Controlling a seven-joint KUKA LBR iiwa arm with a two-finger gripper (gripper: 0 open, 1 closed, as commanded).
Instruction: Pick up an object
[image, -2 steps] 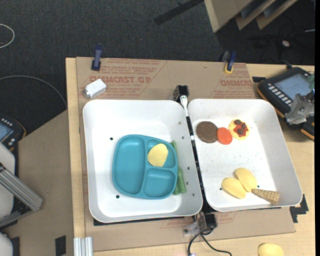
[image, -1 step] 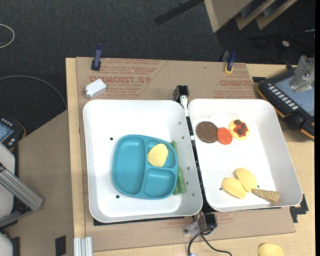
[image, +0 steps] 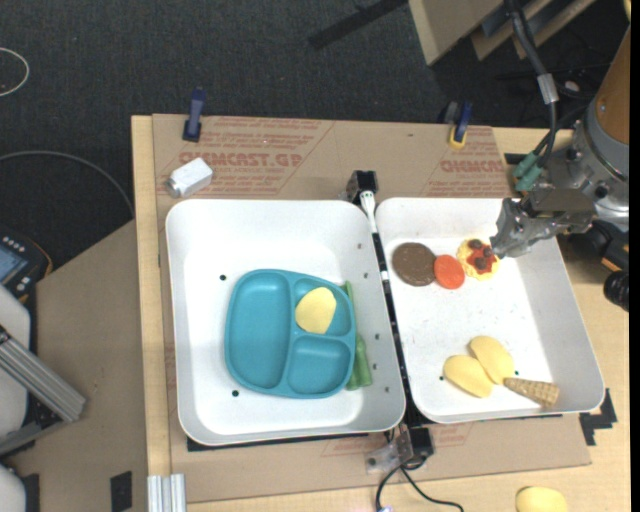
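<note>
Looking down at a slant, you are seeing two shallow white bins sitting side by side on the desk. The left bin is holding a teal divided plate with a yellow piece lying in its upper right compartment, and a green strip is resting along the plate's right edge.

The right bin is carrying the loose things: a brown disc, an orange-red round piece just beside it, and a small yellow item with red and dark bits. Near the front edge, two pale yellow lumps are touching each other, with a cone lying beside them.

The arm is reaching in from the right, and its gripper is hanging right at that small yellow item, probably because it is the nearest target. You cannot tell whether the fingers are spread or pressed together, since the wrist is hiding them, and nothing is visibly pinched between them
</note>
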